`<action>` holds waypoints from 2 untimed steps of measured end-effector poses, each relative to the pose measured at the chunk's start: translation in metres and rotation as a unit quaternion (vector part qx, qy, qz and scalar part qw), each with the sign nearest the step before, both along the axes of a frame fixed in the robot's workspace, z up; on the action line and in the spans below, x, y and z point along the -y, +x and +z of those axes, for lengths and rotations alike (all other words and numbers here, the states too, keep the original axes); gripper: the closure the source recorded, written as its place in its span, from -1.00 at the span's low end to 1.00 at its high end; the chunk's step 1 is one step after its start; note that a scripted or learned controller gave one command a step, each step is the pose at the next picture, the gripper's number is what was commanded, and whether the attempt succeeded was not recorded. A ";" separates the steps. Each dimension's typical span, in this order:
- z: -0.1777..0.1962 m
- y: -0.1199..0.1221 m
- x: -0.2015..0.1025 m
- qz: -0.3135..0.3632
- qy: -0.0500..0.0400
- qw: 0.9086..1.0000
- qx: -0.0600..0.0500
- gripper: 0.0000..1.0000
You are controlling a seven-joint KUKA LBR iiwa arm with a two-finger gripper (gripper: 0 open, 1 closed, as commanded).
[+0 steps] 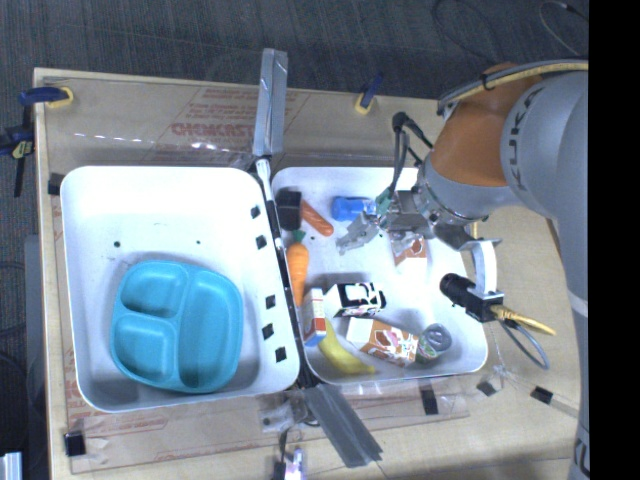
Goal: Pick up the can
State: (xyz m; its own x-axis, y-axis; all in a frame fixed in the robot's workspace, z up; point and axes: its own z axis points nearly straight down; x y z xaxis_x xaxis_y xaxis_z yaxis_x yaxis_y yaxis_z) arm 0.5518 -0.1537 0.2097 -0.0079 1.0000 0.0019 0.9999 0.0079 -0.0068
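Hovering over the right bin's (470, 353) upper middle, gripper (372, 224) fingers spread, pinching nothing; can (435, 341) sits at bin's near right corner, touching a carton (388, 343), well apart. Risk: crowded corner, fingers may snag carton or wall. Wooden bench (530, 423), dark carpet floor (150, 18)

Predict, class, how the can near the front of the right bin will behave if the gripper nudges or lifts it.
The can seems to stand upright in the right bin corner, so a nudge may tip it. Once down, its round body would probably roll. It looks rigid; the neighbouring carton leaves little finger room.
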 end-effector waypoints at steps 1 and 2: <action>-0.121 -0.022 0.045 -0.143 -0.001 0.990 0.000 -1.00; -0.062 0.024 0.039 -0.166 -0.001 0.986 0.001 -1.00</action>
